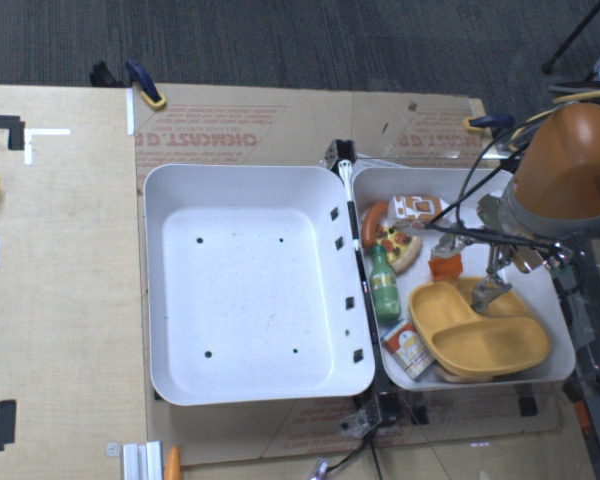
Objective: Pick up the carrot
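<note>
Overhead, the metal pincer [492,293], grip state unclear, hovers above a smooth yellow divided plate [485,343].

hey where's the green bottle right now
In the camera view the green bottle lies in the right bin, against its left wall, just below the pizza slice and left of the yellow divided plate.

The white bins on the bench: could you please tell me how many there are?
2. The left bin sits at the middle of the bench; the right bin adjoins it and holds the food items and a yellow tray. No others seem hidden.
</note>
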